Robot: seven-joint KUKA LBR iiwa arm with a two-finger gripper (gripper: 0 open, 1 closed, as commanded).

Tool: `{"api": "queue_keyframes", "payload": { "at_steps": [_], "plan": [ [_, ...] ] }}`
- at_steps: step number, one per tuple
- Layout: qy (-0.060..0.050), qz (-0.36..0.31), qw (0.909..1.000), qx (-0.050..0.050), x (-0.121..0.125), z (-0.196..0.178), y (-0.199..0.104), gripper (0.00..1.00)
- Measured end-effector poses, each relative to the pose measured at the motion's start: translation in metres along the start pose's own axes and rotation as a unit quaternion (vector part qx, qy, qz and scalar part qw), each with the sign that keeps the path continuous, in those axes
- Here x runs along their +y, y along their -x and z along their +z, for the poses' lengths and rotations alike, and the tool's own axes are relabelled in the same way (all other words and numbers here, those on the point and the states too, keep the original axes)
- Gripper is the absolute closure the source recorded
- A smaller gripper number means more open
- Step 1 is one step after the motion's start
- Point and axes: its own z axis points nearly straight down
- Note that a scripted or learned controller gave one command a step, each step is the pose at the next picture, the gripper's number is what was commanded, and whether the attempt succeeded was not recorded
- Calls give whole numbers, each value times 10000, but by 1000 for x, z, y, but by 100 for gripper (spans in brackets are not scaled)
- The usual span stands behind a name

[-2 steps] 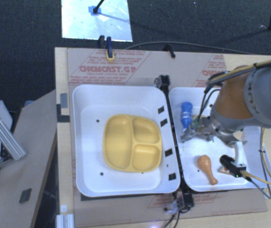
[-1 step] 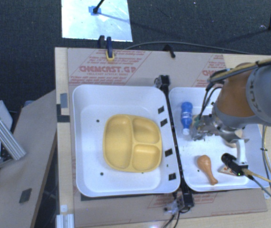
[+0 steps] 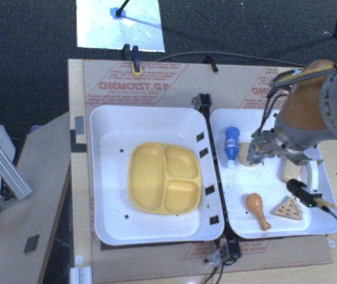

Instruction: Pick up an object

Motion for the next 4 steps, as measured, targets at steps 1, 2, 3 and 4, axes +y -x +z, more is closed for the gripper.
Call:
{"api": "queue_keyframes", "payload": {
  "at_steps": [1, 2, 3, 4],
  "plan": [
    [12, 4, 10000, -3, 3, -56, 11, 100],
    [10, -5, 10000, -1, 5, -104, 11, 100],
    [-16, -23, 10000, 9, 5, -96, -33, 100],
    [-17, -31, 10000, 13, 2, -99, -81, 100]
  ]
}}
